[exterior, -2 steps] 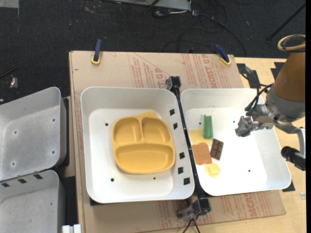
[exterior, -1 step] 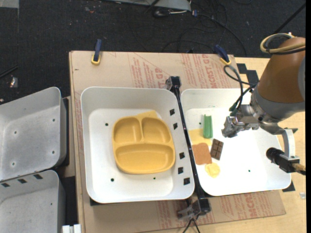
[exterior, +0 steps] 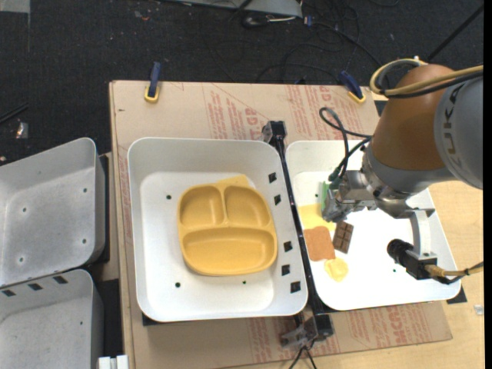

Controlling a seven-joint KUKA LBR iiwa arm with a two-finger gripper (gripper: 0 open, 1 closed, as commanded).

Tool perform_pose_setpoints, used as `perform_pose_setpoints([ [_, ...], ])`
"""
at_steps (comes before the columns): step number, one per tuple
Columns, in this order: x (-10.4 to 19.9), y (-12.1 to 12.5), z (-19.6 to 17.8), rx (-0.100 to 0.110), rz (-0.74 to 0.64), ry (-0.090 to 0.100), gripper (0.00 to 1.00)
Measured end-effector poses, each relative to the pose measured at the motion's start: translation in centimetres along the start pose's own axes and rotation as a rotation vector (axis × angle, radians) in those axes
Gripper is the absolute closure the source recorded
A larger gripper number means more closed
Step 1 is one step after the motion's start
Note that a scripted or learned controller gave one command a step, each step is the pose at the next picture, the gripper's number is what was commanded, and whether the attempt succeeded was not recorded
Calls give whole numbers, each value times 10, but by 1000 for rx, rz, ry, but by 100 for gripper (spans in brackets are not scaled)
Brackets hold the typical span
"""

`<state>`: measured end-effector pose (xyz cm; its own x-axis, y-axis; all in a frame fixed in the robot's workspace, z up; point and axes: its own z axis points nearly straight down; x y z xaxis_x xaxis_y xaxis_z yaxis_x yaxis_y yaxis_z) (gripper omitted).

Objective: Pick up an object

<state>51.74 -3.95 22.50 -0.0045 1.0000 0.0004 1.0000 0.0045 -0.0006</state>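
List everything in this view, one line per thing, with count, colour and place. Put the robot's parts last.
bins: two, white, side by side on the bench.
divided plate: one, yellow, three compartments, lying in the left-hand bin.
orange piece: one, orange-tan, flat, in the right-hand bin near its left wall.
brown block: one, dark brown, in the right-hand bin beside the orange piece.
yellow piece: one, yellow, small, in the right-hand bin below the orange piece.
pale yellow piece: one, light yellow, above the orange piece, partly under the gripper.
clamps: two, blue and yellow, on the board's far edge.
arm: one, grey with orange band, over the right-hand bin.
gripper: one, low over the pieces.
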Motion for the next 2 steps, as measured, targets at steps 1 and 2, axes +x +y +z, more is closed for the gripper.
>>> perform_pose_setpoints([
  [1,54,-3,9,0,-2,1,100],
  [2,102,-11,-4,-1,-3,1,100],
])
